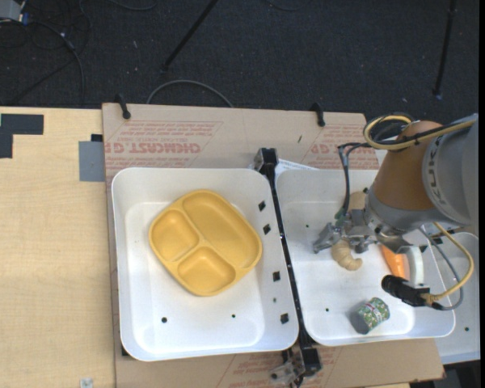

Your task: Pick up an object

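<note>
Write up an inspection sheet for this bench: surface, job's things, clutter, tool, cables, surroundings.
Surface: left white bin and right white bin side by side on a printed cardboard sheet.
Job's things: yellow three-compartment plastic plate in the left bin. In the right bin: tan curved nut-shaped piece, orange carrot-like piece partly under the arm, and small green-and-grey can toward the view's bottom.
Clutter: nothing seen.
Tool: grey tool low over the right bin, right beside the tan piece; grip state unclear.
Cables: black cables trail across the floor.
Surroundings: pale wooden benchtop with dark flat patches; dark carpet beyond.
</note>
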